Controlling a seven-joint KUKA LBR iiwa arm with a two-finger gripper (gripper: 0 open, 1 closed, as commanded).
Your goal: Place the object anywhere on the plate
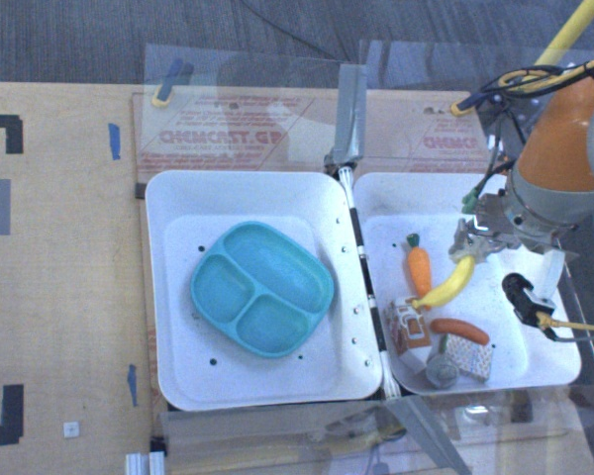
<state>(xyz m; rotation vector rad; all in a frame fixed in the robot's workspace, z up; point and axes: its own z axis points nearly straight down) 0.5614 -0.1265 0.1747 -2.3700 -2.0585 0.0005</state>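
Curved yellow toy banana in right bin, top end by gripper; can't tell whether it's clamped. Watch: tip-only hold may slip before divided turquoise plate, left bin.

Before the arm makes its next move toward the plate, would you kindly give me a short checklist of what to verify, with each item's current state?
1. Plate lies flat in the left bin: ok.
2. Plate compartments free to receive an object: ok.
3. Gripper is over the right bin, at the upper end of the banana: ok.
4. Banana actually between the fingers: cannot tell.
5. Carrot lies close beside the banana and might be disturbed: not ok.
6. Object already on the plate: not ok.
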